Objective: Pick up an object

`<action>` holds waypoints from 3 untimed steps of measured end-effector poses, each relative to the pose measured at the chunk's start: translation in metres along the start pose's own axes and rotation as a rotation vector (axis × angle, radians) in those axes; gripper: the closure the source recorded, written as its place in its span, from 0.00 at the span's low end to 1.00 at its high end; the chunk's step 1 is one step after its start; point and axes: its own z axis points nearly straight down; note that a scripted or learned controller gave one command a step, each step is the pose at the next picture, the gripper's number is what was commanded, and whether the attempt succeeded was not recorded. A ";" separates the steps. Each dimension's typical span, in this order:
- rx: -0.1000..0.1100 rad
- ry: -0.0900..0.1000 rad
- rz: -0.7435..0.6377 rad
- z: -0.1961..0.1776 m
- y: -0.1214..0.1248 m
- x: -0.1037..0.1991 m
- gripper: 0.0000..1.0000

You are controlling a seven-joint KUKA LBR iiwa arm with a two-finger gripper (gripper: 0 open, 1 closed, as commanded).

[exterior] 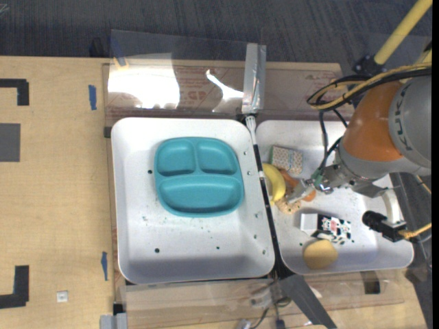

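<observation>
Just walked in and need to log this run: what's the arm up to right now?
The grey arm reaches into the right bin, its claw low among a cluster of small items by the banana. Nothing is visibly lifted. A tan round object and a printed card lie nearer the front. The left bin holds a teal divided plate.

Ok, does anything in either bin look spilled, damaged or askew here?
Nothing looks spilled or damaged. The teal three-compartment plate lies flat in the left white bin. The right white bin holds a loose jumble near the gripper: yellow banana, patterned card, round tan object.
</observation>
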 end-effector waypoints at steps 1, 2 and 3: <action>-0.004 0.001 -0.001 -0.012 0.002 0.001 1.00; -0.002 0.001 -0.001 -0.011 0.001 0.001 0.00; 0.000 0.001 -0.109 0.007 -0.045 0.018 0.00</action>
